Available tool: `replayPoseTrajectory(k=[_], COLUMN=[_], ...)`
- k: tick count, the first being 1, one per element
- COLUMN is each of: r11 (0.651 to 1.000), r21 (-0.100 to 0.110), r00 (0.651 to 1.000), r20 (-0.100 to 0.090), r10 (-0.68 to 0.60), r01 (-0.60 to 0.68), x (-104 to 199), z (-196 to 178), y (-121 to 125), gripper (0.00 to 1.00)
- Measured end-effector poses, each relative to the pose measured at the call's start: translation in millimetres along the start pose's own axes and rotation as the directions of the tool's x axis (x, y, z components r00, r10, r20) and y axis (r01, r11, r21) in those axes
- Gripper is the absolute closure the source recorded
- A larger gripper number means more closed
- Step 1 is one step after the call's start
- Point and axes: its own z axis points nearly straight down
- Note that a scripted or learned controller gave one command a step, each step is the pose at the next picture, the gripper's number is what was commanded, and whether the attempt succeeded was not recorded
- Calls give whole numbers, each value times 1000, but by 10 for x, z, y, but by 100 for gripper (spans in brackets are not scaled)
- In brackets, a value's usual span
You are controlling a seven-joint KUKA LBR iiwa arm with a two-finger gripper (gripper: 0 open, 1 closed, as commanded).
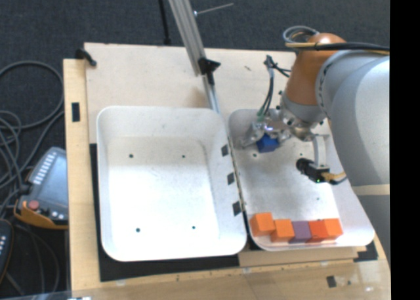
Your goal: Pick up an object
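Note:
My gripper (264,138) hangs over the back left part of the right bin (289,184), on the grey arm with the orange band (305,79). A small blue block (268,143) sits between its metal fingers (252,137), and the jaws look shut on it. Along the right bin's front rim lies a row of blocks: an orange one (263,222), a second orange one (283,228), a purple one (301,230), a red-orange one (319,228) and another orange one (333,226).
The left bin (111,161) lies beside the right one, their rims touching. A slanted aluminium post (187,23) rises behind the bins. A black cable clip (314,171) hangs off the arm. A teach pendant (46,187) and cables lie off the bench at left.

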Motion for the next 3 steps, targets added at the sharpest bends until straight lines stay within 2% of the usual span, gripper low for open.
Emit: replayPoseTrajectory(k=[1, 2, 3], r11=[1000, 1000, 1000], r21=[2, 0, 5], r00=[1000, 1000, 1000], r20=[5, -2, -4], r10=[-3, 0, -5], r01=[3, 0, 5], x=[-49, 741, 1656], z=[-111, -1038, -1250], y=[-13, -896, -1277], gripper=[100, 100, 100])
